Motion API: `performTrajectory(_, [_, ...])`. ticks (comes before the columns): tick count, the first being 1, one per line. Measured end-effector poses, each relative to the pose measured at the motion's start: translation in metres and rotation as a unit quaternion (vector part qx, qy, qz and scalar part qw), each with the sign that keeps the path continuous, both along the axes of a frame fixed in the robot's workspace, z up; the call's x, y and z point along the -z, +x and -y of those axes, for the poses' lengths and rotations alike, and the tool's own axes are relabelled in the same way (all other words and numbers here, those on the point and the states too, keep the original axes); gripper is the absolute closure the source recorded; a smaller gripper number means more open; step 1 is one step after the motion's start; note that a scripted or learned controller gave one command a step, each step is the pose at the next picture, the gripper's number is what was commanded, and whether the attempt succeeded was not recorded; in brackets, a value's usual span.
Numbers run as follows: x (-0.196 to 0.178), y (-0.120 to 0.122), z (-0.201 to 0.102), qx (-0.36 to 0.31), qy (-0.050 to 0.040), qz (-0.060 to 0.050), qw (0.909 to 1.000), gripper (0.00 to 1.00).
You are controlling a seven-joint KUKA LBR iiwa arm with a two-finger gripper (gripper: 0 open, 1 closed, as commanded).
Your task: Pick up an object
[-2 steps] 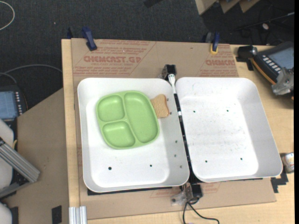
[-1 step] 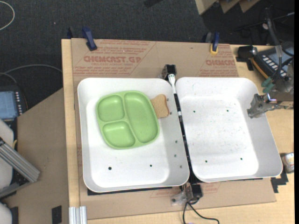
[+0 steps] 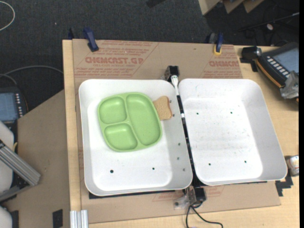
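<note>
Nothing of the pick is done yet, judging by how things lie. The green plate, a three-compartment tray, sits flat in one white bin, nearer that bin's far rim than its near one. All three of its compartments look bare. A small tan slab, something like a cracker or a slice of toast, lies at the plate's upper right edge. It touches the plate's rim or slightly overlaps it, between the plate and the wall that the two bins share. Both things rest on the bin floor and neither is lifted.

The second bin lies beside the plate's bin, on the far side of the tan slab from the plate. I see only dark specks on its floor. Both bins rest on a cardboard sheet laid over the desk, which is held beyond the plate by a blue clamp.

Whether the pincer is wide or narrow I cannot tell from this view, and nothing suggests it holds either thing.

So the whole job is left, as I judge it: approach, close on something, lift. The tan slab looks the easier target, being small and thin. Its closeness to the plate's rim and the bin wall could crowd a grasp, while the plate is broad and low and would likely need a grip on its rim
</note>
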State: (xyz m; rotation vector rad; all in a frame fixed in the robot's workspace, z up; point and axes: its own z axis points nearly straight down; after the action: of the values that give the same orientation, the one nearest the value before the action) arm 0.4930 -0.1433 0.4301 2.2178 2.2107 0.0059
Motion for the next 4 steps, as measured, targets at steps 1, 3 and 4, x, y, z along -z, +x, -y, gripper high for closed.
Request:
performTrajectory(1, [0.083, -0.015, -0.026, -0.002, 0.0034, -0.009, 0.9999, 1.00])
performTrajectory(3, [0.086, -0.015, -0.004, -0.002, 0.0037, -0.009, 1.0000, 1.00])
performTrajectory(4, [0.008, 0.019, 0.008, -0.002, 0.0000, 0.001, 1.0000, 1.00])
